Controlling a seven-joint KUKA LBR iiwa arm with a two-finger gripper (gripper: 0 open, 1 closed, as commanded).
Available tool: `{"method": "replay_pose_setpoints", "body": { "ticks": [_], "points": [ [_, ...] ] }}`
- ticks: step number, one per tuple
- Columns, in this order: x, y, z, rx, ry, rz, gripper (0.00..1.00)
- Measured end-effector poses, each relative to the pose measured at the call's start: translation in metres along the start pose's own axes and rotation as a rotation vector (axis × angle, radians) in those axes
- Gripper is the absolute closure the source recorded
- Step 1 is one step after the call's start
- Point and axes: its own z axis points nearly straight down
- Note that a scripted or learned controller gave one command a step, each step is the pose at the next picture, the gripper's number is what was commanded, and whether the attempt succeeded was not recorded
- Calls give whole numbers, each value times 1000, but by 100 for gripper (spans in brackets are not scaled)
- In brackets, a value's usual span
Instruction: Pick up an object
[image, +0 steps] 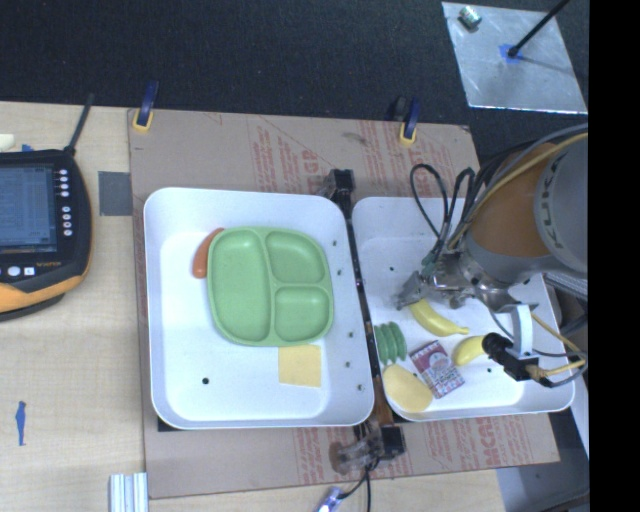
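1. Our grey two-finger gripper (425, 288) is hanging low in the right shallow white plastic bin (400, 225), just above the small curved yellow toy banana (437, 319); whether it is released or clenched, we cannot tell.
2. We are judging the banana to be the target, since the gripper is poised closest to it.
3. The banana is lying flat, its long axis running from upper left to lower right.
4. Around it are lying a red patterned packet (437, 367), a green ridged toy (388, 341) and two yellow rounded toys (407, 388), crowded in the bin's near half.
5. The left white bin (170, 300) is holding a light green divided plate (270, 285) and a flat yellow square (300, 366), well apart from us.
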Motion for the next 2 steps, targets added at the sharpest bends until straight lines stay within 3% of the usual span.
{"method": "replay_pose_setpoints", "body": {
  "ticks": [1, 2],
  "points": [
    [-1, 0, -10, 1, -2, -1, 100],
    [70, 51, -103, -7, 2, -1, 100]
  ]
}}
